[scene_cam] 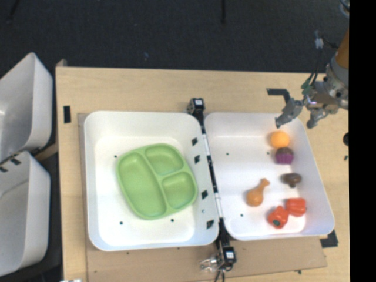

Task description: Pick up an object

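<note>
The right bin [235,157] holds several small toy foods. An orange ball [280,138] lies near its far right side, with a purple piece [284,155] just in front of it. A brown piece [291,179], an orange drumstick shape [257,193] and two red pieces [278,217] [296,206] lie nearer the front. My gripper [301,116] hangs above the bin's far right corner, just behind and above the orange ball. Its two fingers stand apart, open, with nothing between them.
The left bin [100,216] holds a green divided plate [156,180]. A black hinge strip [207,169] runs between the two bins. White containers [20,157] stand off the bench at the left.
</note>
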Available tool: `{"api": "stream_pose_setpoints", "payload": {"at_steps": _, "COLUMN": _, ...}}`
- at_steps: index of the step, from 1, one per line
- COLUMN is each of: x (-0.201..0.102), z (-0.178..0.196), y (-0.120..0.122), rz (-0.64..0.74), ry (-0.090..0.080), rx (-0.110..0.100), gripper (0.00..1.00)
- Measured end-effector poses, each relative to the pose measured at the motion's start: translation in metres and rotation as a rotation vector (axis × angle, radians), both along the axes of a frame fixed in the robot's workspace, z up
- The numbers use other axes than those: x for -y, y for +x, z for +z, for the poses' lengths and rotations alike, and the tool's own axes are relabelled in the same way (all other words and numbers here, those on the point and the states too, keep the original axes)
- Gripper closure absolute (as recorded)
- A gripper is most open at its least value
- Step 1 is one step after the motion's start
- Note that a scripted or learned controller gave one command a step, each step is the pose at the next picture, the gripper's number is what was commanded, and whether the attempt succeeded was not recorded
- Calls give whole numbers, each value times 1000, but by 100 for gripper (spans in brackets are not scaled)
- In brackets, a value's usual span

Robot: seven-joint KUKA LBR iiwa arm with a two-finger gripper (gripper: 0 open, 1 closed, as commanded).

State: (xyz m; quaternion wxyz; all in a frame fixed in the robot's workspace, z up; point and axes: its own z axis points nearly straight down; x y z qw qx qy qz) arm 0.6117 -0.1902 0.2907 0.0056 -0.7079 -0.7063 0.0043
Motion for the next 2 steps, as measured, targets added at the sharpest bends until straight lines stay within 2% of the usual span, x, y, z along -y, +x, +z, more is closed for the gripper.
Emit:
{"api": "stream_pose_setpoints", "payload": {"at_steps": 1, "x": -1, "z": 7, "y": 2, "rz": 3, "ry": -1, "rx": 11, "gripper": 0}}
{"api": "stream_pose_setpoints", "payload": {"at_steps": 2, "x": 8, "z": -43, "y": -2, "rz": 2, "ry": -2, "rx": 7, "gripper": 0}}
